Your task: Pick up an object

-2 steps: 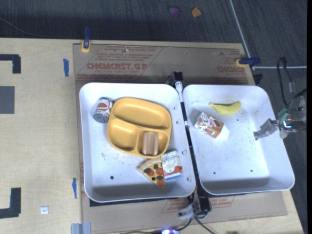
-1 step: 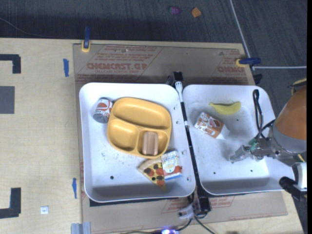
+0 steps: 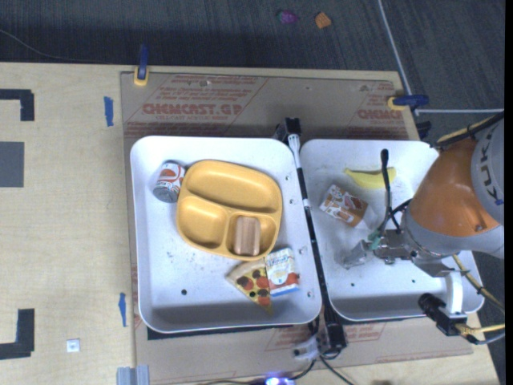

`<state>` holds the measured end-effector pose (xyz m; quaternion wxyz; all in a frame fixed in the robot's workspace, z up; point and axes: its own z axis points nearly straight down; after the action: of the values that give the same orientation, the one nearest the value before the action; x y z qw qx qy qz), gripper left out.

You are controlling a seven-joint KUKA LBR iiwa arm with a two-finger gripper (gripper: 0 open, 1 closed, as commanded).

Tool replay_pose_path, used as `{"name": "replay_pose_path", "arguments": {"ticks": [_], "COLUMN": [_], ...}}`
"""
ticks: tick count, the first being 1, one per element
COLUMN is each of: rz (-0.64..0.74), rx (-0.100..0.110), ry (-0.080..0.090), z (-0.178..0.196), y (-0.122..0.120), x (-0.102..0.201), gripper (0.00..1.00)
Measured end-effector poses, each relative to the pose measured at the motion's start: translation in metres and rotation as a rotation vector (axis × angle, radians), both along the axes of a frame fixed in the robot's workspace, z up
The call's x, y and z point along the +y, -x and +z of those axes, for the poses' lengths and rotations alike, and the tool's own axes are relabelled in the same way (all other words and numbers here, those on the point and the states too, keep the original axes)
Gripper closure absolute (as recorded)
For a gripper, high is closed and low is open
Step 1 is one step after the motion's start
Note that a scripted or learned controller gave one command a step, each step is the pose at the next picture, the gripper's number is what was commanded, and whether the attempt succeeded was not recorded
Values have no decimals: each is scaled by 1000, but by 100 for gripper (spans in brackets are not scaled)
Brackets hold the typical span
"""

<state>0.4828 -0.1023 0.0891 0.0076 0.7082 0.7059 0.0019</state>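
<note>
My gripper hangs low over the floor of the right bin, near its middle, with the orange-banded arm behind it to the right. An orange and white snack packet lies just up and left of the gripper, apart from it. A yellow banana lies at the back of the same bin. I see nothing held in the gripper, and its grey tip is too small to read as open or shut.
The left bin holds a yellow divided plate with a brown sausage in one compartment. A can lies beside the plate. A pizza slice and a small carton sit at the front.
</note>
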Motion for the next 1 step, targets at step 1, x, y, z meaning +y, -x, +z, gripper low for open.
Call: {"name": "replay_pose_path", "arguments": {"ticks": [1], "rz": [-2], "rx": [-2], "ry": [3], "z": [0], "y": [0], "x": [5], "gripper": [0]}}
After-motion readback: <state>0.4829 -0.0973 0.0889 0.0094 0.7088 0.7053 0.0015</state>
